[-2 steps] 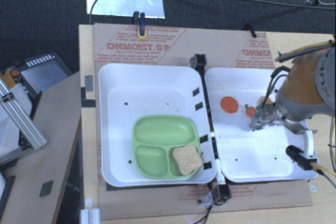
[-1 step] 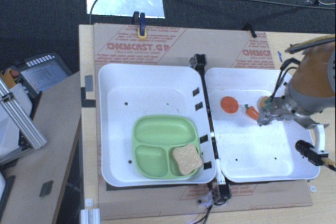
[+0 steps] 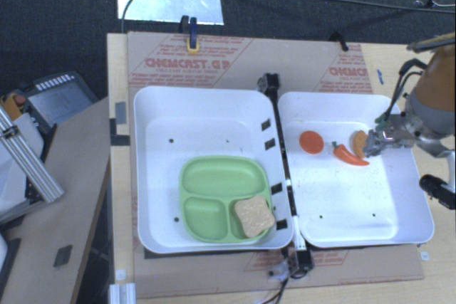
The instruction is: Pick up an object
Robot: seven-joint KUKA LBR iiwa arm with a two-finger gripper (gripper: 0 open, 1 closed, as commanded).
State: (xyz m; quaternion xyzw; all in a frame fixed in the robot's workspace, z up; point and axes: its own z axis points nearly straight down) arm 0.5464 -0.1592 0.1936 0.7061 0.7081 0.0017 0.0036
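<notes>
In the right bin lie an orange-red round object, a red-orange chilli pepper and a brownish-orange item beside the pepper's right end. My gripper is low at the bin's right side, right against the brownish item and the pepper's end. Its fingertips are too small and dark to make out. In the left bin, a green divided plate carries a slice of tan bread in its lower right compartment.
The grey arm with its orange band reaches in over the right bin's right wall. A black divider strip runs between the bins. Cables cross the bench top behind the bins, and a yellow clamp sits at the back.
</notes>
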